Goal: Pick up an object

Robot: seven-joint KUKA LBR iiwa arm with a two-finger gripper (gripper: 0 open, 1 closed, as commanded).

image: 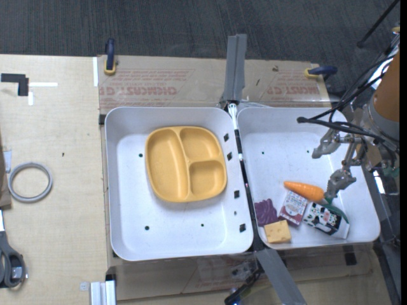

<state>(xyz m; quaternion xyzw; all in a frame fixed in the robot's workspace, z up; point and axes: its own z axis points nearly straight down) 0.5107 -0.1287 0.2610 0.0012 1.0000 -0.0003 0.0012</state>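
Wooden bench (51,138); dark carpet (159,11) behind; tape roll (28,182) left.

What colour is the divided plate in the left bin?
Yellow-orange: the divided plate shows plainly in the camera view.

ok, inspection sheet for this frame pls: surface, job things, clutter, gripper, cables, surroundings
Surface: wooden bench bearing two white bins side by side, left bin and right bin.
Job's things: in the right bin's near part, a carrot, a purple piece, a cheese wedge, a red-white packet and a black-white carton, crowded together. A yellow divided plate lies in the left bin.
Clutter: tape roll and scissors on the bench, left.
Gripper: gripper over the right bin's right side, open, above the carrot's green end; nothing between its fingers.
Cables: black cables run along the arm at right.
Surroundings: dark floor beyond; cardboard sheet clamped behind the bins.
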